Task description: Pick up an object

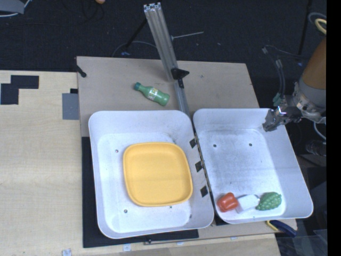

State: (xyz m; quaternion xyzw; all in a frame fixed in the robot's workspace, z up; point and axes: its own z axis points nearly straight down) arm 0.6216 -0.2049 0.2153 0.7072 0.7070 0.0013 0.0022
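The end effector (270, 120) hovers over the right bin's (287, 159) far right corner; whether it is open or closed cannot be told. 3 objects lie along that bin's near edge: red piece (228, 201), white piece (248, 202), green piece (268, 200)

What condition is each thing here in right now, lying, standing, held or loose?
yellow plate: lying flat in the left bin.
green bottle: on its side on the bench, outside the bins.
red item, white item, green item: loose in a row at the right bin's near edge.
gripper: over the right bin's far right corner, holding nothing visible.
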